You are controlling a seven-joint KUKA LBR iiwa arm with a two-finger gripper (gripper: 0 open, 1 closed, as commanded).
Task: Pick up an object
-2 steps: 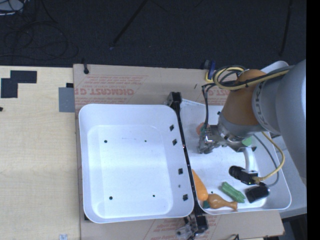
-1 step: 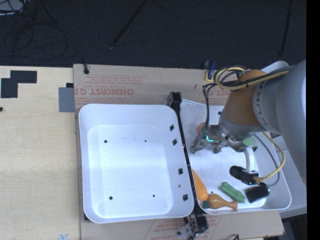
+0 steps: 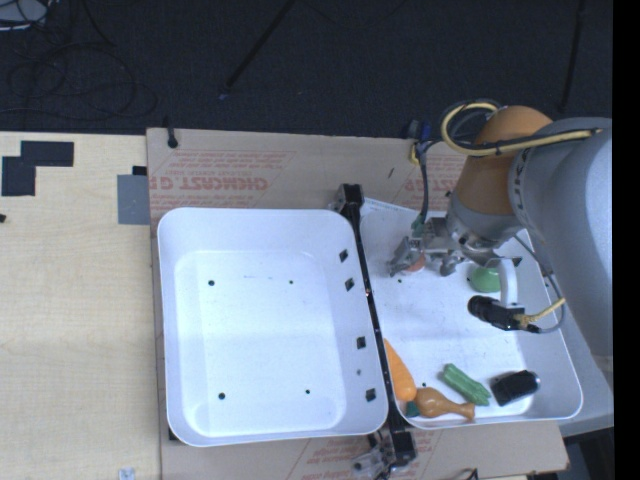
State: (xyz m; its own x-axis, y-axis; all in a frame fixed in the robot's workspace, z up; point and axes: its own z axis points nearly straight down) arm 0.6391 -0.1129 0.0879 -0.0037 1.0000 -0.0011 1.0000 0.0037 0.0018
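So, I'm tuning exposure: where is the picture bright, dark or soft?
Camera view: the left bin is bright white, almost washed out; the floor beyond the bench is very dark; the gripper looks soft and indistinct over the right bin.

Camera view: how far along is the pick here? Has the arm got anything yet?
Nothing looks picked yet. The gripper is low over the upper part of the right bin, with no object visible between its fingers. The orange carrot-like piece, the green piece, the tan piece and the black object lie along the bin's near edge. Grasping and lifting remain.
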